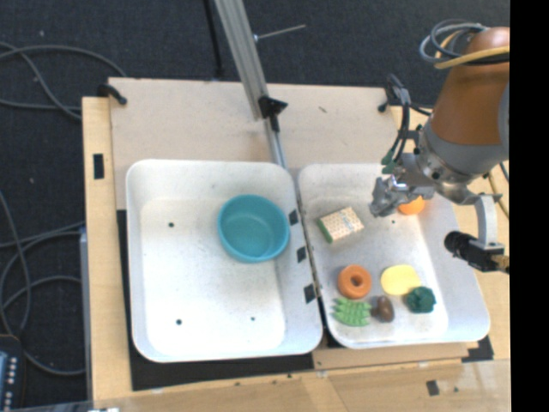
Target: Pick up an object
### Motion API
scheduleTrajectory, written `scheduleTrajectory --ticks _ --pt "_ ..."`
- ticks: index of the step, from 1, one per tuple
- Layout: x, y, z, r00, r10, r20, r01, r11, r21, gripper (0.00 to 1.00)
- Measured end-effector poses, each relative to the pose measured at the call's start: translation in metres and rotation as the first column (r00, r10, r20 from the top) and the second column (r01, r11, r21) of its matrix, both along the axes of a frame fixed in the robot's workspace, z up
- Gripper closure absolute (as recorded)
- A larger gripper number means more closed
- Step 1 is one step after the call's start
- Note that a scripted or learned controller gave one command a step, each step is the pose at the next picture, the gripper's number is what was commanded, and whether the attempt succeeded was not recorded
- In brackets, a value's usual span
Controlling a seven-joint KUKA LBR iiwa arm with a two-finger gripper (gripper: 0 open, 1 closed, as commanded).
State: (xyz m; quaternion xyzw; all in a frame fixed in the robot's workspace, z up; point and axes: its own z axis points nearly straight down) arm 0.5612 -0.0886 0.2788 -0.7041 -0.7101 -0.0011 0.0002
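My gripper (388, 197) hangs over the upper part of the right bin (446, 312), reaching in from the right. An orange object (413, 204) peeks out just to its right, partly hidden by the wrist. Left of the gripper and a little nearer lies a checkered beige block (340, 224). Nearer the front of that bin lie an orange ring (354, 281), a yellow lump (400, 278), a dark green piece (420, 299), a brown piece (383, 309) and a light green ridged piece (351, 312).
A blue bowl (252, 227) sits in the left bin (171, 316), toward its upper right. A slanted metal pole (247, 58) rises behind the bins, ending at a clamp near their shared edge. Cables run across the dark floor at the left.
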Motion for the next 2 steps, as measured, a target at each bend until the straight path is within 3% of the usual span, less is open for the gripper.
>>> scheduleTrajectory --ticks 2 --pt "0.002 0.100 -0.011 1.000 0.000 0.000 0.000 1.000 0.000 1.00"
